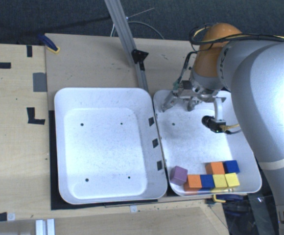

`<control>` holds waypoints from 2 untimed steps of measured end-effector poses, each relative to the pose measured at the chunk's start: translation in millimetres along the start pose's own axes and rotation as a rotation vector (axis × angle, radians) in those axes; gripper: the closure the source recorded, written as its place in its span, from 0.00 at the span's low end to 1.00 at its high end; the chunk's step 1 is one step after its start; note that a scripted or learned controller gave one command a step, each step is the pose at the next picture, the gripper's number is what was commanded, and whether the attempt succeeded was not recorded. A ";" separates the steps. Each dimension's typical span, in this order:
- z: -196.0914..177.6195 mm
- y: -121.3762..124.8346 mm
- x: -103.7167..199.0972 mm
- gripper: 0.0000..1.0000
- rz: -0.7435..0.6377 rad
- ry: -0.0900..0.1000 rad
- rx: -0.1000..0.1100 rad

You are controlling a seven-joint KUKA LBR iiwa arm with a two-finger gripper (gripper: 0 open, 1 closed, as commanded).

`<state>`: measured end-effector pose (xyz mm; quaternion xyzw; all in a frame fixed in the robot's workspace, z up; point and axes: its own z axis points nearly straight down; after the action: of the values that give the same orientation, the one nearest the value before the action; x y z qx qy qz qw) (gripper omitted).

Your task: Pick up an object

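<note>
Jaws [181, 103] look spread, two grey fingers splayed apart, one [168, 103] pointing left-down toward the divide between the bins, the other [189, 104] shorter, nearer the wrist. Nothing sits between them; they hang over the top-left corner of the right bin [191, 141], near its rim, whether touching the floor can't be told. Arm [257, 82] comes in from the right, orange band [215, 43] above the wrist.

Blocks all sit well apart from the jaws, clustered at the right bin's near edge: purple block [179, 174] leftmost and a bit tilted, then a row of orange block [194, 181], blue block [207, 181], yellow block [220, 181], second yellow block [232, 179]. Behind that row, another orange block [214, 168] and another blue block [230, 166], touching each other.

Left bin [103, 146] lies beside the right one on the desk [14, 155].
</note>
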<state>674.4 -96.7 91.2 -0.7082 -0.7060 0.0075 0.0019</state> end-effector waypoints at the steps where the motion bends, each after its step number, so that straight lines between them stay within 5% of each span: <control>1: -0.4 -13.0 4.6 0.00 -0.002 0.006 -0.010; 2: -104.9 -79.3 31.5 0.00 -0.005 0.009 -0.016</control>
<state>596.7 -64.1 196.9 -0.7063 -0.7079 -0.0016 -0.0007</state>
